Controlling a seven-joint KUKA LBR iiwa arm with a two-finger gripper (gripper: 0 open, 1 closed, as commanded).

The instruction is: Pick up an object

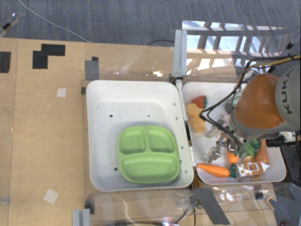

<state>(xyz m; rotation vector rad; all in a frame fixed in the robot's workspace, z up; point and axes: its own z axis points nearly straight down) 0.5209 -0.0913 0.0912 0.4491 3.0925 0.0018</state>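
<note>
text: "KU" | on: grey arm [288,95], right edge | rest cut off

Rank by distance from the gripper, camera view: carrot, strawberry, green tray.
From the gripper, low in the right bin:
1. Carrot, just below it, along the right bin's bottom edge.
2. Strawberry, at the top of the right bin.
3. Green tray, in the left bin, beyond the divider.
</note>
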